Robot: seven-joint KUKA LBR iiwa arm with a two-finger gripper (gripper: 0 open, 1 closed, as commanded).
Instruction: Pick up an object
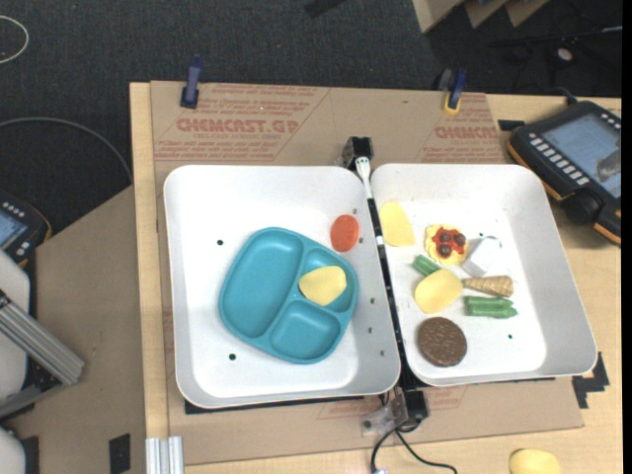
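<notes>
The left bin (197, 205) bears a teal divided plate (267, 309) with a pale yellow piece (323, 283) lying in its right compartment. An orange-red round piece (345, 232) sits just beyond the plate near the bins' divider. The right bin (523, 205) has several toy foods: a yellow slab (397, 223), a small pizza-like disc (446, 242), a yellow lemon shape (436, 290), a brown round cookie (441, 341), green beans (490, 308), a tan cone (490, 285) and a white-grey piece (484, 257).
The bins rest on a cardboard sheet (247, 126) held by blue clamps (191, 84) at the back. A black teach pendant (578, 156) lies at the right edge. A yellow object (534, 461) sits off the bench at the bottom right.
</notes>
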